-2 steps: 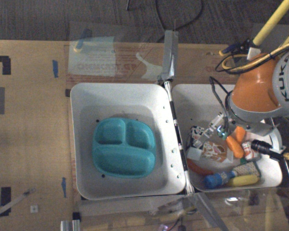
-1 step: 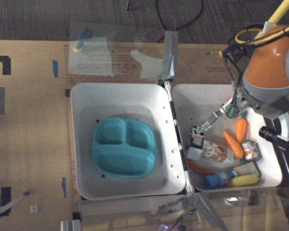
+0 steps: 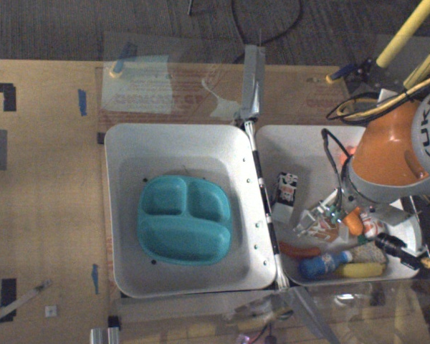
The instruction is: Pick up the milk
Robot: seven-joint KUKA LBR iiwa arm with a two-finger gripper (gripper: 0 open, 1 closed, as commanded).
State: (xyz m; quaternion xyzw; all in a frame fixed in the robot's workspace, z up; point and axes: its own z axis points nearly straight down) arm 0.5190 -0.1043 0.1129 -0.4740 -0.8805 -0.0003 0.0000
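Observation:
The milk point(image 3: 287, 189) is a small white carton with black patches. It stands in the right bin point(image 3: 301, 145) close to that bin's left wall. My gripper point(image 3: 316, 221) hangs low in the same bin, a little to the right of the carton and nearer the front, apart from it. The grey wrist with its orange band point(image 3: 387, 153) covers the bin's right part.
The left bin point(image 3: 122, 192) holds a teal divided plate point(image 3: 184, 219). Along the right bin's front lie a red sausage point(image 3: 299, 249), a blue bottle point(image 3: 322, 265), a yellow banana point(image 3: 360, 269) and an orange item point(image 3: 352, 223). Cables hang by the arm.

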